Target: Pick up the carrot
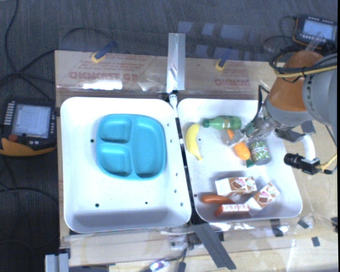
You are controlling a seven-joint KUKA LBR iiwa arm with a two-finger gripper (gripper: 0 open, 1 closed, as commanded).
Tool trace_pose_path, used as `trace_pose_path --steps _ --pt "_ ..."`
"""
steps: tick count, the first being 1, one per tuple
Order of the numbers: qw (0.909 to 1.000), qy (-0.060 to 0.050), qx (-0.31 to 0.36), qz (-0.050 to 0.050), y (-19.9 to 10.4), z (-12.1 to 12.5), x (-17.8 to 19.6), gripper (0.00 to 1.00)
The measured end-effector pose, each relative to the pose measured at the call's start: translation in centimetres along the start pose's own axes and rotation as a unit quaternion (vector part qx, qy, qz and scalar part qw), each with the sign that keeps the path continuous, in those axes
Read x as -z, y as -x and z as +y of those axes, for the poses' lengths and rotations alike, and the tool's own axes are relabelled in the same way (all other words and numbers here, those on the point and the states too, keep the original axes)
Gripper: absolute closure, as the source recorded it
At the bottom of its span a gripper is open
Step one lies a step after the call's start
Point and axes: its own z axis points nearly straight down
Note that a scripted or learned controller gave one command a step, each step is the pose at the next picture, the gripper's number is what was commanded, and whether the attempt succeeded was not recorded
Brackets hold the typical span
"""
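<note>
In the right bin, toward its far right side, the carrot lies as a short orange stub, touching a green can on its right and sitting just below a small orange scrap near the green bottle. The gripper hangs right above it, between bottle and can, but whether it is spread or pressed together I cannot tell from here, and nothing shows pinched in it.

The carrot looks like a toy: light, stiff, smooth plastic, likely to skid or roll if nudged off-centre. Its thick middle seems the best place to take hold, squeezing across its short width. The can crowds one side, so a finger may catch it. A banana, small cartons and a sausage lie well apart.
</note>
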Motion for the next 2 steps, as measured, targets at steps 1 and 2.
trace_pose_path --steps 1,2 --pt "0.9966 -0.004 -0.082 -0.001 0.0 3.6 -1.0 1.0" --pt "0.9586 -0.008 -0.285 0.0 0.2 6.1 9.8 1.0"
